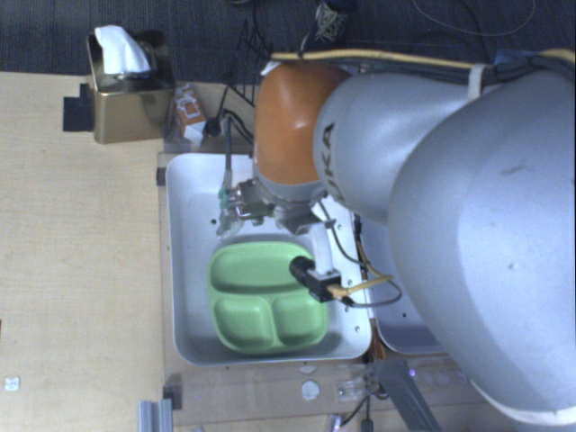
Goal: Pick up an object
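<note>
A green compartment tray (265,306) lies in the near half of the left white bin (186,268). It has one long section at the back and two smaller ones in front. The arm's orange band (290,124) and grey wrist hang over the bin's far half, just behind the tray. The gripper (270,219) sits under the wrist at the tray's back rim, mostly hidden by the arm. A black block (310,277) on the wrist overlaps the tray's right rim.
The big grey arm body covers the right bin, of which a corner (405,338) shows. A tan tissue box (126,84) stands on the wooden bench beyond the left bin. Cables run from the wrist over the bin's right wall.
</note>
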Tool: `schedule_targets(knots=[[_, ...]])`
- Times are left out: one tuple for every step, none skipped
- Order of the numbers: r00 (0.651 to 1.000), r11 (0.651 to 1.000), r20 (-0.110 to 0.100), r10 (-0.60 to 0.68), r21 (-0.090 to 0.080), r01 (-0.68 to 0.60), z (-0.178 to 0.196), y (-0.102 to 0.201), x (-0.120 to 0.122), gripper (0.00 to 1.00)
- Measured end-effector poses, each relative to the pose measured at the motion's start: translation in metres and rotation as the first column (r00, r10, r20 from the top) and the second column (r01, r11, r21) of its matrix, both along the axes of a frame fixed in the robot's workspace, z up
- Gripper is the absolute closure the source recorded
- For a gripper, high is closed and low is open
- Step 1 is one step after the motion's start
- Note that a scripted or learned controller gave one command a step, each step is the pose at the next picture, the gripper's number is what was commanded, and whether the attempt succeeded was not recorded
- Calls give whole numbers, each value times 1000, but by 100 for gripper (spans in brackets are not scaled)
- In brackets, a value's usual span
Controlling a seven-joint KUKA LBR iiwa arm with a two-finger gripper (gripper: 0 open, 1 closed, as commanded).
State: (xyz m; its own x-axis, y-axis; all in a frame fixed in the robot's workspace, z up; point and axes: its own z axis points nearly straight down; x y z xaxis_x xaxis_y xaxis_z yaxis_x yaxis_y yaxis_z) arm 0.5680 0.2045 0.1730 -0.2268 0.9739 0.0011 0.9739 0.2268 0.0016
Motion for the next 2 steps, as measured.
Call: schedule_targets(knots=[[913,913,3,409,-1,-409,-70,-13,-52,0],[946,946,3,325,-1,-325,-27,-27,38,0]])
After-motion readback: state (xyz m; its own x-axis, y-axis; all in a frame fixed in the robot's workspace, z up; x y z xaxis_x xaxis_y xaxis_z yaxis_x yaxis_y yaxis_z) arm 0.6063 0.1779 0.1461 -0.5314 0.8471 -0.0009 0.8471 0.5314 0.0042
